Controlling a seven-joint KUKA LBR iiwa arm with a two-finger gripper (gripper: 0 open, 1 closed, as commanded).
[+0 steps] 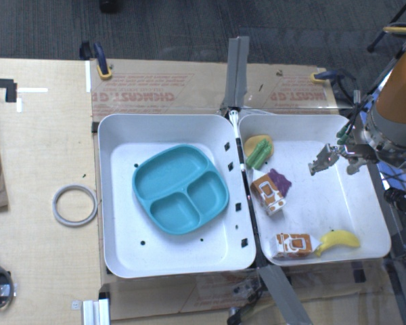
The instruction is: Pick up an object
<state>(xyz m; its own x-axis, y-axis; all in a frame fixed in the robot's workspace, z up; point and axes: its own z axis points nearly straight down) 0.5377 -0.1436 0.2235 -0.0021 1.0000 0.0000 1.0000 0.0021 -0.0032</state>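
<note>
Approach step in hand: gripper over bare floor of right bin, toward its upper right, clear of every object; nothing between its parts, and open or closed state not determinable at this resolution. Candidate objects all in right bin: green-and-yellow toy near upper left corner, small carton just below it with purple piece touching its right side, second carton on its side near front wall, banana just beside it on the right. Left bin occupied by teal divided plate. Grey ring on bench, outside both bins. Nearest targets judged to be small carton and purple piece, leftward of gripper. Next move: select one target, translate left over it, align across narrow axis, descend. Risk: carton and purple piece in contact, so possible double contact or deflection.
</note>
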